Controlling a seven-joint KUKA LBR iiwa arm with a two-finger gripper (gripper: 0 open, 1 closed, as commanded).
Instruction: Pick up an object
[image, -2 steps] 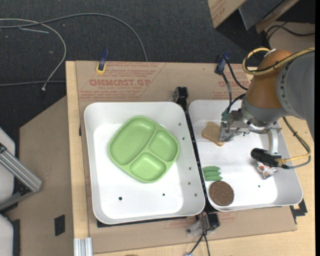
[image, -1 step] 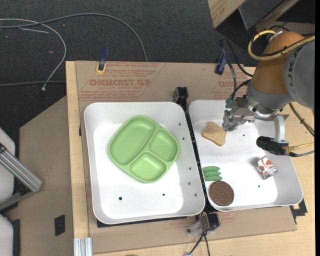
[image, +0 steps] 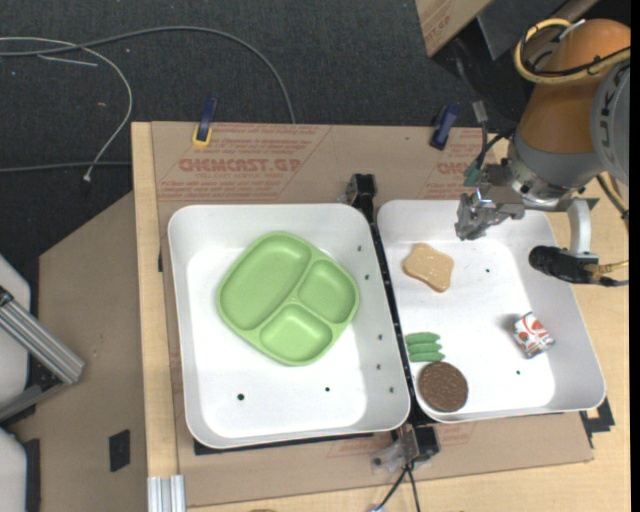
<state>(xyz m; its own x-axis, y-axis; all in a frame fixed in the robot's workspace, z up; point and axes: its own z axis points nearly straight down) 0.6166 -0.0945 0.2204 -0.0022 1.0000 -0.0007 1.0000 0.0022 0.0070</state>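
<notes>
One likely target, the tan bread slice (image: 428, 267), lies flat in the right bin (image: 560, 385) just below-left of the gripper (image: 472, 225), looking light, soft and squashy, best pinched gently across its edges; the gripper's opening I cannot tell.

Divided plate (image: 288, 297) in left bin (image: 190, 330); four small items in right bin (image: 560, 385).

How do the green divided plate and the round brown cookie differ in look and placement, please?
The green divided plate lies alone in the left bin; the brown cookie sits at the right bin's near edge. The plate is far larger, squarish, with three compartments; the cookie is a small dark disc. Both lie flat.
</notes>
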